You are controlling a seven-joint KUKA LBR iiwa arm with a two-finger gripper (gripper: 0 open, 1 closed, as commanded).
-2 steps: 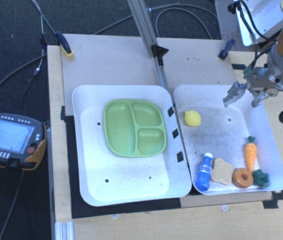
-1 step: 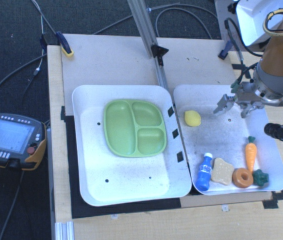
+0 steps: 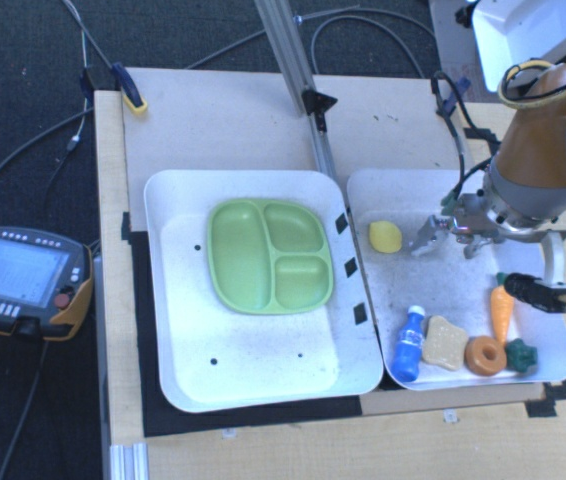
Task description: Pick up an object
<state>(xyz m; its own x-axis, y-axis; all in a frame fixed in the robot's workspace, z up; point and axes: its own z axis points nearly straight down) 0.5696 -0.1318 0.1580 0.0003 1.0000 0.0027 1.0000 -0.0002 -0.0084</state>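
while the pincer [image 3: 441, 236] hangs low over the upper middle of the right bin [image 3: 403, 183], its metal fingers point toward the left of the frame, but whether they are parted or closed cannot be told at this size; nothing is seen between them. just to its left, apart from it, lies the yellow lemon-like toy [image 3: 385, 236], the nearest candidate for the pick. above and right of the pincer rises the grey arm with its orange band [image 3: 548, 88], entering from the right edge.

progress, as judged: no object is lifted; all items rest on the bin floor, so approach, closing and lift are left to do.

count, right bin: one yellow toy; one orange carrot [image 3: 502, 312] at the right side; along the lower edge, one blue-and-white bottle [image 3: 409, 343], one tan bread slice [image 3: 445, 344] beside it, one orange ring-shaped doughnut [image 3: 484, 355], and one small dark green piece [image 3: 521, 354] at the lower right. six objects in all.

count, left bin [image 3: 193, 378]: one light green divided plate [image 3: 269, 256] with three compartments, sitting in the centre.

outside the bins: one teach pendant [image 3: 25, 283] at the left edge of the frame, two white bins on one bench [image 3: 213, 118].
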